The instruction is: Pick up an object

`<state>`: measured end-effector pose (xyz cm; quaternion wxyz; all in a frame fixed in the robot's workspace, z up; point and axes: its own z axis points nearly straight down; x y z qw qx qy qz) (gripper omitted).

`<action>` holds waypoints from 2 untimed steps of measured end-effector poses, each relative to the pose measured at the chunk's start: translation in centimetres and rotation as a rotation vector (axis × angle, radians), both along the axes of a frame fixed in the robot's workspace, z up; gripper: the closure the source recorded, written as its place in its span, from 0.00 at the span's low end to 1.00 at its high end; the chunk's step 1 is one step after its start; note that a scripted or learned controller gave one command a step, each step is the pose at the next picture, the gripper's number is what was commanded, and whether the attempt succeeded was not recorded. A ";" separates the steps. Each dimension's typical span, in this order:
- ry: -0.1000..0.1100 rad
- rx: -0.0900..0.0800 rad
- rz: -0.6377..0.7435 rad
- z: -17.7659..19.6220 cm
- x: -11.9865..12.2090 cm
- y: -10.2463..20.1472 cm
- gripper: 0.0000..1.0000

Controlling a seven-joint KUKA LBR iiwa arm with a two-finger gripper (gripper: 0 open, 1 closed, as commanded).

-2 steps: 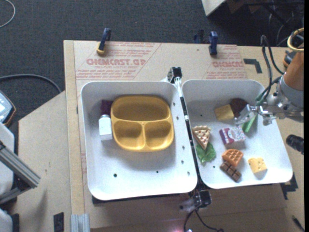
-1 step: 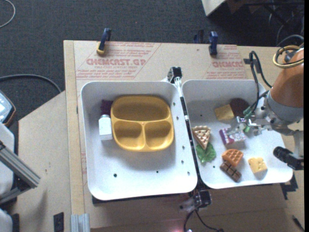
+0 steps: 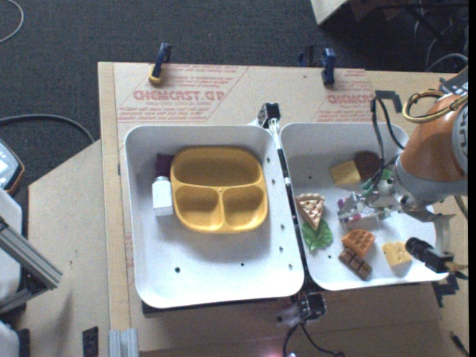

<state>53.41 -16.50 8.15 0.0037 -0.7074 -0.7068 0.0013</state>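
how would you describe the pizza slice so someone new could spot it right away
Start at the right bin, the one the arm reaches into, and look along its left wall. The pizza slice lies there, just above a green leaf. It is the only triangular piece, pale with dark spots, unlike the squarish waffle nearby.

my arm (image 3: 439,151) is orange above the wrist, grey lower down. both bins are white: the left bin (image 3: 141,222) holds a mustard-yellow divided tray (image 3: 219,188), a small white bottle (image 3: 162,195) and something dark maroon (image 3: 163,161). in the right bin (image 3: 312,147) lie a tan pizza slice (image 3: 310,210) with reddish dots, a green leaf (image 3: 318,236), an orange grid-patterned waffle (image 3: 359,240), a brown chocolate bar (image 3: 355,263) and yellow cheese (image 3: 397,255). the bench (image 3: 223,95) is pale tan with red lettering.
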 end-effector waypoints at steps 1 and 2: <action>-0.007 -0.003 -0.001 1.4 0.1 -0.1 1.00; -0.012 -0.006 -0.001 6.7 0.5 -1.2 1.00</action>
